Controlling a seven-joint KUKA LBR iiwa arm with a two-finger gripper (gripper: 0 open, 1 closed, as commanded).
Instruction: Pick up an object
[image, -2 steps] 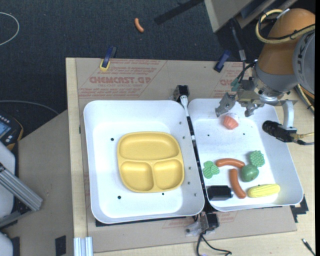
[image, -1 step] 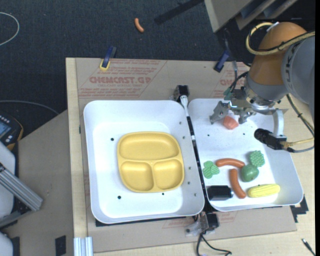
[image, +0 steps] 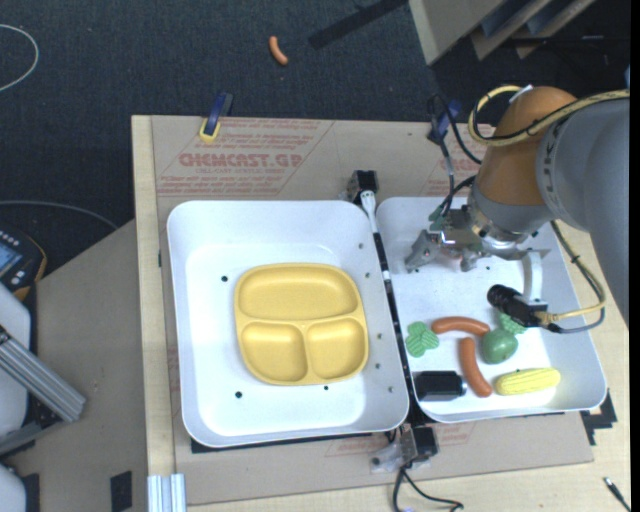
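Observation:
My gripper (image: 440, 260) hangs over the far part of the right bin (image: 560, 300), its fingers spread open with nothing between them. The toys lie nearer the front of that bin. An orange sausage (image: 460, 325) lies crosswise and a second sausage (image: 476, 367) runs lengthwise below it. A green leafy piece (image: 421, 340) is to their left and a green round vegetable (image: 498, 346) to their right. A yellow corn cob (image: 527, 380) and a black block (image: 438, 384) sit by the front wall. All of them lie apart from the gripper.
The left bin (image: 200, 300) holds a yellow three-compartment plate (image: 300, 322). A black cable fitting (image: 508, 299) hangs from the arm above the green vegetable. The grey arm with its orange band (image: 520, 150) covers the right bin's far right corner.

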